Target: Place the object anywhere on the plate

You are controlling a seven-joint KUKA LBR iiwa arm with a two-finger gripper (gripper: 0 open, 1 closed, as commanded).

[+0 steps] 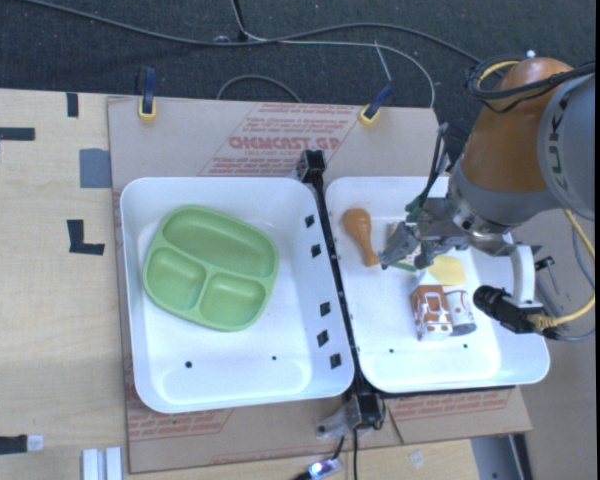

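The objects lie in the right bin (pixel 520 368), right of frame centre. A brown wooden piece (pixel 359 233) with a round head and a tapered stem lies at the bin's upper left, close to the divider (pixel 325 268). A yellow piece (pixel 446 268) lies near the bin's middle, partly under the arm. A carton (pixel 440 311) with an orange-and-white pattern lies just below it. Which of these is the target cannot be told.

The end effector (pixel 400 248) hangs over the right bin between the wooden piece and the yellow piece. Whether it is spread or pressed together cannot be told, and no object is seen between its tips. A green fragment shows beside its tips; what that is cannot be told.

The plate (pixel 211 267), green with three compartments, sits in the upper left of the left bin (pixel 230 388), well apart from all the objects.

Risks, as a judgement:
- The objects lie close together, so a descent may strike two at once and push one aside.
- The wooden piece is rounded and may roll or slip out of a pinch.
- The transfer must pass over the divider; a low carry could catch on it and drop the load short of the plate.

Legible writing: the cardboard (pixel 280 138) under the bins on the table reads "CHEMCAST GP" in red. The grey arm (pixel 570 138) bears letters reading "KU". The carton's print is too small to read.
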